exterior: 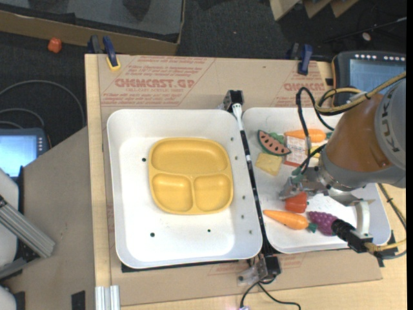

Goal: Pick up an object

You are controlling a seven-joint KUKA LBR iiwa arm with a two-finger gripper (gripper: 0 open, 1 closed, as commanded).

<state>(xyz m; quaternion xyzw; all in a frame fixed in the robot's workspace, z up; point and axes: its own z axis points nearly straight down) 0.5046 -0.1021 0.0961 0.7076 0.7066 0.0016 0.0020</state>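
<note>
Red, round toy tomato (296, 203) sits in the right shallow white bin (377, 228), touching the metal two-finger gripper (294, 187) poised at its twelve o'clock. Whether the gripper grips it, I cannot tell. At six o'clock lies an orange plastic carrot (286, 219). Judging by this, nothing is lifted; grasp and raise remain.

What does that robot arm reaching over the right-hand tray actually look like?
The arm is thick and rounded, with an orange-brown band above a grey wrist. Part of dark lettering shows on its pale upper casing. Black and yellow cables run alongside it. The gripper is small, metallic grey.
</note>
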